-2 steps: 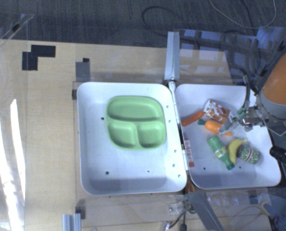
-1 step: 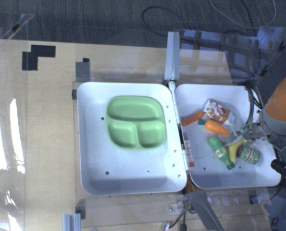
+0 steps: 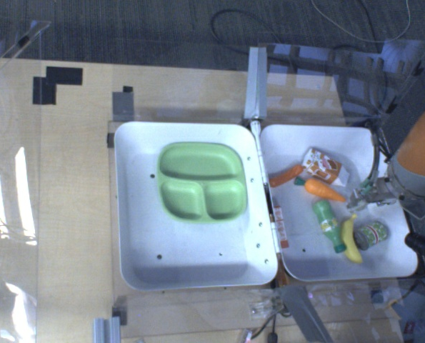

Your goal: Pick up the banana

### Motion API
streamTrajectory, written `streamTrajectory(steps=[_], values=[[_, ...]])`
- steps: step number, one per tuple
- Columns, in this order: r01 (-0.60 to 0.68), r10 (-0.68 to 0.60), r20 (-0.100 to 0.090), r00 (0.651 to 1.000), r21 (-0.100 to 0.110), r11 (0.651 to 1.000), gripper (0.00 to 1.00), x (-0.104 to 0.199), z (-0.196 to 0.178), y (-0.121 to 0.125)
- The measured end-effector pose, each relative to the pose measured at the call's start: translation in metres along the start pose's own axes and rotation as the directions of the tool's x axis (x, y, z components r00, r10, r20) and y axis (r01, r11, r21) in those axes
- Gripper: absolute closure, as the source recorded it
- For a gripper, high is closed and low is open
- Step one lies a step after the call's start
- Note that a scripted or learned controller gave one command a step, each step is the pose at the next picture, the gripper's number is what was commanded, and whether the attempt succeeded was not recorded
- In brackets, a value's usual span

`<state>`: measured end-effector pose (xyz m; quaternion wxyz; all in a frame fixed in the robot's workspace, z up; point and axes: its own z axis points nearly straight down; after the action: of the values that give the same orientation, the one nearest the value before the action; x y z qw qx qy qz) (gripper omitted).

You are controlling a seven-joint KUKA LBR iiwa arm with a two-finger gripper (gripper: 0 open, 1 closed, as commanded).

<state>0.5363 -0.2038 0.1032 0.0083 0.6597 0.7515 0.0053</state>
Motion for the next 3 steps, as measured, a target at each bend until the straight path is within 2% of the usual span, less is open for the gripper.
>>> streamTrajectory(steps=[1, 2, 3], values=[[0.0, 0.0, 0.0, 1.0, 0.0, 1.0, 0.0, 0.0, 0.0, 0.0], [-0.045, 0.045, 0.0, 0.999, 0.005, 0.999, 0.0, 0.04, 0.013, -0.041], [-0.042, 0.042, 0.0, 0.999, -0.003, 0.999, 1.0, 0.041, 0.001, -0.037]])
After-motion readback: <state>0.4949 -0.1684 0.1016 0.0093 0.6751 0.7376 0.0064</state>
